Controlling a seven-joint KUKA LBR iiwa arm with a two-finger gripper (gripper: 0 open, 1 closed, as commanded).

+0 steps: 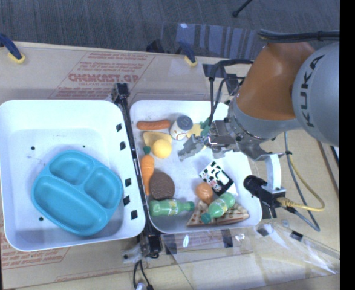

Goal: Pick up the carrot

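Note:
The carrot (pixel 147 169) is orange with a green top and lies along the left wall of the right bin (pixel 165 106), its tip pointing toward the front. My gripper (pixel 191 145) hangs over the middle of that bin, to the right of the carrot and slightly farther back, beside a yellow lemon (pixel 161 148). Its fingers stand open with nothing between them. The grey and orange arm hides the bin's back right corner.
Around the carrot lie a sausage (pixel 154 125), a small jar (pixel 181 125), a brown patty (pixel 161 185), two green bottles (pixel 171 208), a pizza slice (pixel 221 217), an orange ball (pixel 204 192) and a black-and-white box (pixel 216 176). A blue divided plate (pixel 77 190) sits in the left bin (pixel 20 119).

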